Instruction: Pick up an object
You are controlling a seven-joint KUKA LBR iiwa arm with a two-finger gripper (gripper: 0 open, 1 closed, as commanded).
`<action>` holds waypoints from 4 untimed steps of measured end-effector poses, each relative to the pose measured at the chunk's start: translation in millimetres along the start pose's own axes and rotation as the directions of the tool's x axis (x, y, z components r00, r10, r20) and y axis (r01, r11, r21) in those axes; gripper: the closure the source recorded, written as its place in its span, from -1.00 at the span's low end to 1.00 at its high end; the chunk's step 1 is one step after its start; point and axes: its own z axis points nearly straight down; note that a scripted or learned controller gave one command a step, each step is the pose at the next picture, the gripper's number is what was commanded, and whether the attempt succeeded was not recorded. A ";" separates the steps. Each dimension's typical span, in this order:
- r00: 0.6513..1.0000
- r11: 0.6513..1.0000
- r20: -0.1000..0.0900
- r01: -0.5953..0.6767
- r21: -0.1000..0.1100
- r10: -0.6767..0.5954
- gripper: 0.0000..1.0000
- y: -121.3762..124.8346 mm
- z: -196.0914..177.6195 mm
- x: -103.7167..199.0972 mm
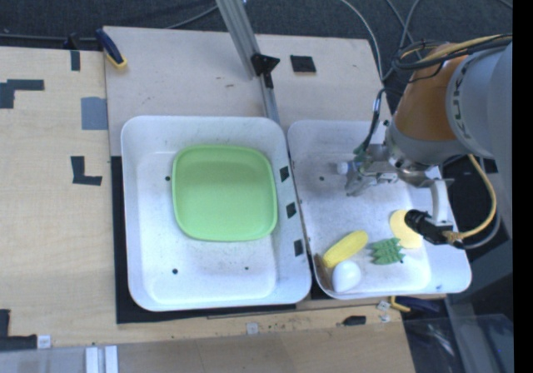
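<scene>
White plastic makes up both shallow bins: the left bin [141,221] carries a pale green square plate [224,192] lying flat near its middle, and the right bin [321,151] holds the loose objects — a yellow corn-like piece [345,246], a white egg-shaped thing [346,276] touching its lower end, a small green spiky toy [387,251] just beside them, and a yellow rounded piece [405,228] partly behind a black cable fitting. From the single overhead camera view, the grey arm with its orange band [425,105] reaches in from the right, and the gripper [364,173] hangs over the bare upper part of the right bin, apart from the cluster of objects in the lower corner. Nothing shows between its tips; whether they stand apart or together I cannot tell at this sharpness. Judging by this, no object has been lifted — picking a target, descending, closing and raising all remain to do.
</scene>
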 end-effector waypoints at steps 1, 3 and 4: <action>1.000 1.000 0.000 0.000 -0.004 0.000 1.00 8.5 -54.7 6.2; 1.000 1.000 -0.001 0.003 0.000 -0.003 1.00 13.4 -53.7 60.6; 1.000 1.000 -0.001 0.004 0.000 -0.004 1.00 19.2 -51.1 111.6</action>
